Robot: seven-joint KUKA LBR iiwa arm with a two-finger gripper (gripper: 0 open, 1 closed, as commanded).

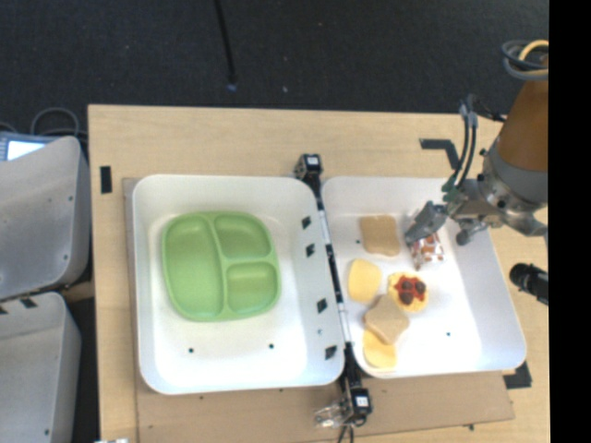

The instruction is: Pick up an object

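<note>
A pale wooden bench seen from above carries two shallow white plastic bins side by side. The left bin holds a light green plastic plate with three compartments, lying flat near the middle.

The right bin holds a cluster of toy food items toward its left half. A tan, square slice of toast lies nearest the far edge. Just below it is a pale yellow rounded piece, and beside that a small round yellow pastry with a dark red berry topping. A light brown bread slice lies tilted below these, touching or overlapping a second yellow rounded piece at the near edge.

The grey robot arm with an orange band reaches in from the right. Its two-finger gripper hangs over the right bin, just right of the toast and above the berry pastry (something small with red and white flecks shows at its tip, too blurred to identify). Whether the gripper is released or clenched cannot be told.
</note>
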